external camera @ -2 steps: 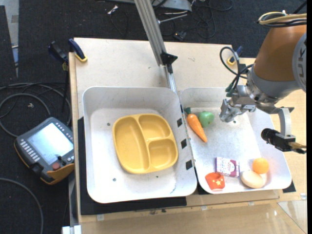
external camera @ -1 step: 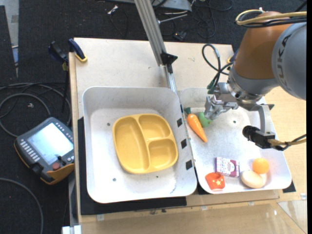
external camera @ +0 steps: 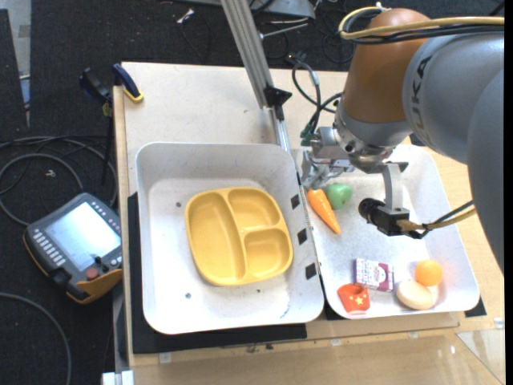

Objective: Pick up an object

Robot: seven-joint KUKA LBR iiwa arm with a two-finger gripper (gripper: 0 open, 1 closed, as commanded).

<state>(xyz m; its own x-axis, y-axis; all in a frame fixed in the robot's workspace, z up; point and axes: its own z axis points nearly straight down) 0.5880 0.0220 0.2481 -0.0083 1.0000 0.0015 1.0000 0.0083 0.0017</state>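
Note:
My gripper [external camera: 321,173] reaches down into the right bin [external camera: 450,239] near its left wall, just above the top of an orange carrot [external camera: 324,210]. A green round object [external camera: 340,194] lies right beside the carrot, close under the gripper. Along the bin's front edge lie a small purple and white carton [external camera: 373,274], a red piece [external camera: 353,297], a cream oval piece [external camera: 415,295] and an orange ball [external camera: 429,273]. Nothing is visibly held between the fingers.
The left bin [external camera: 156,271] holds a yellow divided plate [external camera: 238,235]. A slanted metal rail [external camera: 252,54] rises behind the bins. A teach pendant [external camera: 74,245] lies on the floor at left. The big grey arm [external camera: 449,79] covers the right bin's back part.

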